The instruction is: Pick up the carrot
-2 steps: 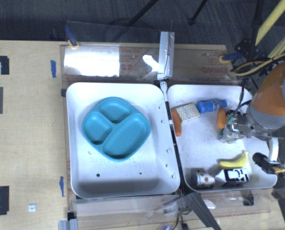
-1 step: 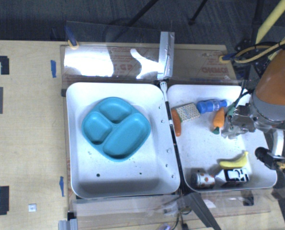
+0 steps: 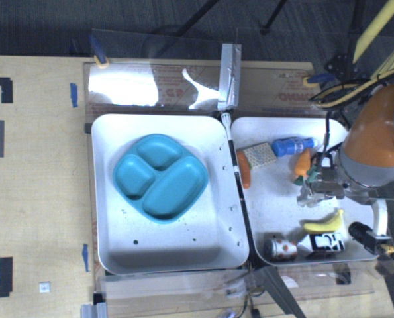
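the gripper (image 3: 314,192) hung by the smooth tapered carrot (image 3: 302,163) near the right bin's (image 3: 269,214) far edge; i couldn't tell whether it gripped anything.

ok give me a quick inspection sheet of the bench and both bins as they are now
surface: wooden bench bearing a left bin and a right bin.
job's things: carrot lies in the right bin, just beside the gripper.
clutter: blue divided plate in the left bin; right bin also has a blue bottle, grey sponge, banana, small can, and an orange-red item at its left wall.
grippers: gripper low over the right bin; finger state unclear.
cables: yellow and black cables at upper right.
surroundings: tripod legs on dark floor.
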`<state>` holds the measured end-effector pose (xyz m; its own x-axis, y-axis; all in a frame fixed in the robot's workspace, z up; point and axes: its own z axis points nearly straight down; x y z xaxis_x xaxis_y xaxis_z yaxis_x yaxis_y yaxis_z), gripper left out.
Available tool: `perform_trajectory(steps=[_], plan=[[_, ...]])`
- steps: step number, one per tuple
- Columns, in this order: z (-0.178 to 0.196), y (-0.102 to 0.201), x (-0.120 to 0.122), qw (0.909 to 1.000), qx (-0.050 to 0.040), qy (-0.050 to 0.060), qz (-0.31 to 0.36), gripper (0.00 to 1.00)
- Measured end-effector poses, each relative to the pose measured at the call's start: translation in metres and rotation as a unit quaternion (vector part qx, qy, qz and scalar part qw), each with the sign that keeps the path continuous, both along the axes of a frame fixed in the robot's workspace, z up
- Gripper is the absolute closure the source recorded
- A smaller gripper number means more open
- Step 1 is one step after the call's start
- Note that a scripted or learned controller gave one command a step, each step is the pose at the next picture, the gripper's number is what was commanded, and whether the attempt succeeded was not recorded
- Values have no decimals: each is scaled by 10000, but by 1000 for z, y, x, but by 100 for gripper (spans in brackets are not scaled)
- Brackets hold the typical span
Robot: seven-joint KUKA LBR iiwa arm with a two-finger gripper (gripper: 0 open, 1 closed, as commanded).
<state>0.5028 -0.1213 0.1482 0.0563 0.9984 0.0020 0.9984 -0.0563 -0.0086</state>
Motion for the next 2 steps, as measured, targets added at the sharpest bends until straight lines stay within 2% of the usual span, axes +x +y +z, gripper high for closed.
perform_trajectory(steps=[1,2], plan=[[0,0,0,10000,-1,-2,-2,0],[-22,-32,93,9929,-11,-38,1192,0]])
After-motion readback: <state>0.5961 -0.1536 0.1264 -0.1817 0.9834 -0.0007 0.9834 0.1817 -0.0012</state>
